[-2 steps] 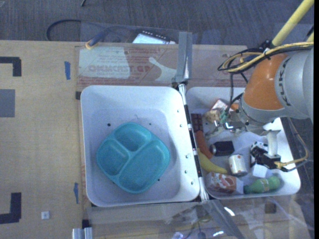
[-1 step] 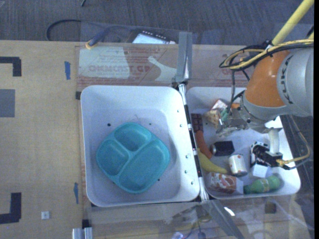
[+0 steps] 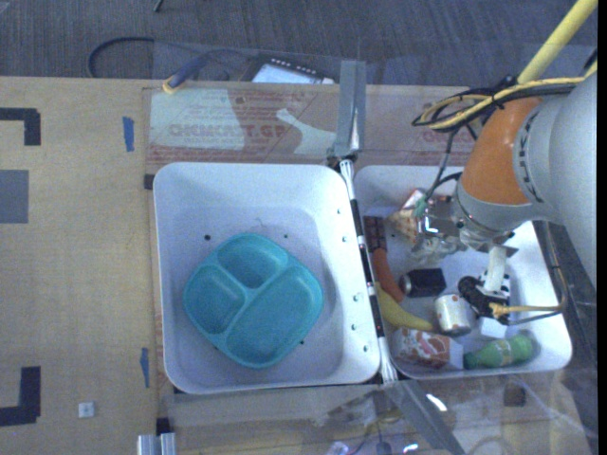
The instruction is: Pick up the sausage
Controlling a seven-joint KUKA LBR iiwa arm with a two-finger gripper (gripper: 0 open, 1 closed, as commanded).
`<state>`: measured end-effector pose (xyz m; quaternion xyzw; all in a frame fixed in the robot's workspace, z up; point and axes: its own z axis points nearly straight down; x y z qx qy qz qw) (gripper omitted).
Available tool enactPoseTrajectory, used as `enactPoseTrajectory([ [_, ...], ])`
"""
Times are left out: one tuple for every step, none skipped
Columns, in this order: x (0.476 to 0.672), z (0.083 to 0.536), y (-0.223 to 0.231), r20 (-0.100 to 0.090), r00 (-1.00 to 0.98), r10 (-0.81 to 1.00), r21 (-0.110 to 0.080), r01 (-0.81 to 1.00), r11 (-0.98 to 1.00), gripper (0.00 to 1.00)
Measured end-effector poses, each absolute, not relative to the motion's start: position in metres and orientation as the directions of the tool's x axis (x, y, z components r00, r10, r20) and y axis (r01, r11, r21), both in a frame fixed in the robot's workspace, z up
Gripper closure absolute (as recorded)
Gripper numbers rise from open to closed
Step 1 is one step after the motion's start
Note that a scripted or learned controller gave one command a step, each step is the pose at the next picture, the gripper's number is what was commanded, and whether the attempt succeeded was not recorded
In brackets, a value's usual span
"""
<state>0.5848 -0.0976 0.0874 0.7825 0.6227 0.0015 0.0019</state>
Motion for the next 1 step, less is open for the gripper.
enactPoseTrajectory([
  [0.5993,0.0871,-0.0971,0.000,0.400,0.916,0.003,0.916,-0.400,1.00],
])
